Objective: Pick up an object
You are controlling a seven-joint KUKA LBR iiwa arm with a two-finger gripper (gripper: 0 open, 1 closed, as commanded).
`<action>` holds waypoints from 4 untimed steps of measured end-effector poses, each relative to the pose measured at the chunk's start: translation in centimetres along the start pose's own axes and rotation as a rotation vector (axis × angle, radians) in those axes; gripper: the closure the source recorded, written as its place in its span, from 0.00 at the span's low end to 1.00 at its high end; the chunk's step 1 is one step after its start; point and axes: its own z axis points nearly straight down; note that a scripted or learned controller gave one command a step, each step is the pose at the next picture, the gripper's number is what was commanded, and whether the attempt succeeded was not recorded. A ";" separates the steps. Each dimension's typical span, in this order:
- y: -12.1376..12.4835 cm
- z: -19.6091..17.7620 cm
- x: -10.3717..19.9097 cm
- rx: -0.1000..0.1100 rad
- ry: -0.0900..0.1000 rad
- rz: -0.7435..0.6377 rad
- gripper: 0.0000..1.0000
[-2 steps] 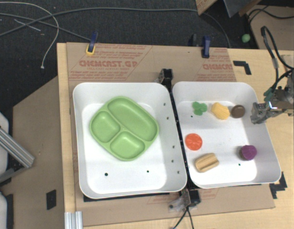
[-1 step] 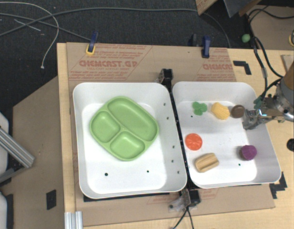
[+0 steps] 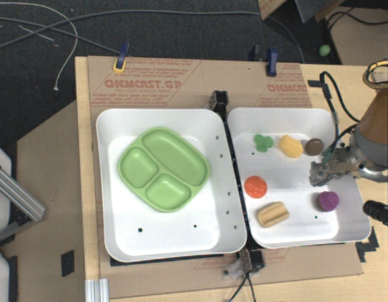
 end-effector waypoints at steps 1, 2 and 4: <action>-0.9 5.0 -0.5 -0.002 0.000 0.001 0.00; -0.7 3.7 -0.5 -0.008 -0.002 0.000 1.00; 0.2 -5.1 -0.4 -0.013 -0.005 -0.002 1.00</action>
